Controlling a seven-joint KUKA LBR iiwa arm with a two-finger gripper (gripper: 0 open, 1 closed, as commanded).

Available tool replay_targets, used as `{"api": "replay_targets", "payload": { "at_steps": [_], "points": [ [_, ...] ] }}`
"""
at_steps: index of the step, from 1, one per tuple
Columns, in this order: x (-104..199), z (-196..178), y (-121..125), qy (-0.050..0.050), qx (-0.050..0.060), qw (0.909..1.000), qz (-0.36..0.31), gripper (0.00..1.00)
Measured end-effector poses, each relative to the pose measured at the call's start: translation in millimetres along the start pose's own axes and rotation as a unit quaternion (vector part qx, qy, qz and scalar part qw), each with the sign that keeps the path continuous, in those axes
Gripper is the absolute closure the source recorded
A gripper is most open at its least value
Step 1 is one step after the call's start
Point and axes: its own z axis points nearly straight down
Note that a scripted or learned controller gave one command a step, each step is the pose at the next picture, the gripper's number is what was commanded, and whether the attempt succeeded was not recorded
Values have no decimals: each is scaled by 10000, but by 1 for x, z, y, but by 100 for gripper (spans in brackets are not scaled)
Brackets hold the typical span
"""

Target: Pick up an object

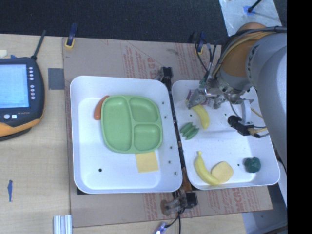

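My gripper (pixel 196 100) hangs over the far left part of the right bin (pixel 229 143), on the grey arm with its orange band (pixel 239 57). A small yellow banana (pixel 202 117) lies just in front of and below the gripper, very close to it. A green pea pod (pixel 189 130) lies a little nearer along the bin's left wall. Near the front rim are a larger banana (pixel 204 169), a pale yellow lump (pixel 223 171) touching it, and a dark green piece (pixel 252 165) to the right.
The left bin (pixel 87 145) holds a green divided plate (pixel 131 123), an orange item (pixel 99 108) half under its left rim, and a yellow square slice (pixel 147 162). A control tablet (pixel 17 94) lies on the bench at far left. The arm's bulk covers the right bin's far right corner.
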Motion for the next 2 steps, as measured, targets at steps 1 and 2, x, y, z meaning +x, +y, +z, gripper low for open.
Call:
{"api": "replay_targets", "payload": {
  "at_steps": [1,2],
  "points": [
    [-11,-1,0,-2,-14,10000,10,0],
    [3,0,-29,-5,-5,10000,9,0]
  ]
}}
